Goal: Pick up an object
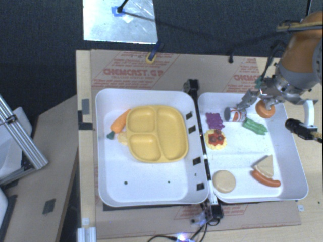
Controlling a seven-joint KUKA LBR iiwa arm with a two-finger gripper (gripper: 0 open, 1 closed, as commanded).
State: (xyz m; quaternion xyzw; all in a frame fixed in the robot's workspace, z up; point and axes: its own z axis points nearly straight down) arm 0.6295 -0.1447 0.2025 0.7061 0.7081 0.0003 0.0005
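My gripper [256, 100] hangs low over the far part of the right bin [290, 155], reaching in from the upper right. Just below it sits a round orange fruit [265, 110], and a small tin can [233, 115] lies on its side to its left. I cannot make out anything held. Also in this bin are purple grapes [214, 120], a green vegetable [254, 126], a red and yellow food piece [216, 138], a round bun [224, 181], a sandwich wedge [264, 164] and a sausage [266, 180].
The left bin [108, 180] holds a yellow divided plate [154, 133], with a carrot [119, 121] and small bits at its left edge. A black divider [199, 135] runs between the bins. A black part [300, 127] sticks in from the right.
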